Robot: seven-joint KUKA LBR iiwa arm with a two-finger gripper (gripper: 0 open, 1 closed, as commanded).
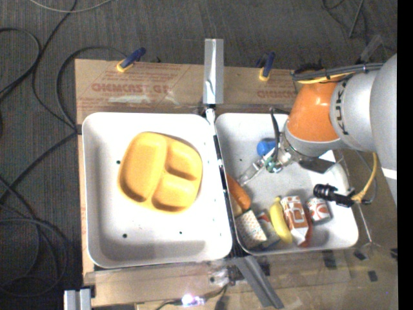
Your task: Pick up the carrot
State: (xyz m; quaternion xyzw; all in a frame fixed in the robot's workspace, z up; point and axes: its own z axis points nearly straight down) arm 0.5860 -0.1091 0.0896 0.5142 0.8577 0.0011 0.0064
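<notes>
Gripper (pixel 274 163), fingers' state cannot be told from this view, hangs over the middle of the right bin (pixel 240 126) beside a blue item (pixel 266 148), the grey arm with orange band (pixel 314 116) entering from the right. Bench: one cardboard sheet (pixel 145 89) held by two clamps (pixel 131 59), bearing two white bins on dark carpet with cables; the left bin (pixel 103 231) holds one yellow divided tray (pixel 162 171). One carrot (pixel 238 194) lies against the right bin's left wall, long axis running from that wall toward the near edge, next to one yellow banana-like item (pixel 279 217) and two red-and-white cartons (pixel 295 212).
</notes>
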